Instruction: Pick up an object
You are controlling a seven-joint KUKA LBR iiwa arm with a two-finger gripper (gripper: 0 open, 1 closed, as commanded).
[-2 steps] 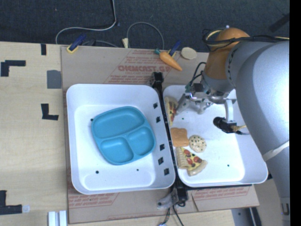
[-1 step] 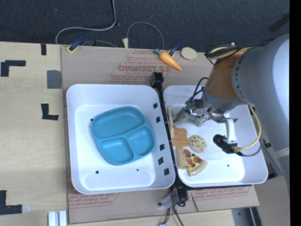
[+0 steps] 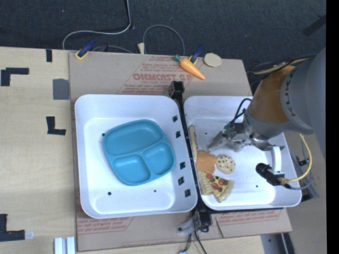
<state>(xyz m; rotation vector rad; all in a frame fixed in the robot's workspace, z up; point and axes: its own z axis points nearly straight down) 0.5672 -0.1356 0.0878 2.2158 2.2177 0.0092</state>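
Two shallow white bins sit side by side on a sheet of cardboard (image 3: pixel 159 78) laid over the table (image 3: pixel 32 142). The left bin (image 3: pixel 87 115) holds a blue divided plate (image 3: pixel 139 151) with three compartments, lying flat near the bin's middle.

The right bin (image 3: pixel 249 194) carries the small items, all gathered along its left wall, next to the divider between the bins. A tan stick-like piece (image 3: pixel 193 142) lies against that wall. Just below it sits an orange-tan cup-shaped toy (image 3: pixel 205 162), with a round chocolate-chip cookie (image 3: pixel 225 164) touching its right side. Toward the bin's near-left corner lies a toy pizza slice (image 3: pixel 217 186), just beside the orange toy.

The grey arm with its orange band (image 3: pixel 270 97) reaches over the right bin from the table's right edge. The pincer (image 3: pixel 225 137) hangs over the middle of that bin, up and to the right of the cookie and apart from it. Its fingers seem spread, with nothing between them, though the detail is small and a little blurred.

Outside the bins, near the cardboard's far edge, lie a toy carrot (image 3: pixel 191 68) and, just to its right, a pale round disc (image 3: pixel 213 60). Cables (image 3: pixel 127 15) loop across the dark floor beyond the table's far edge.
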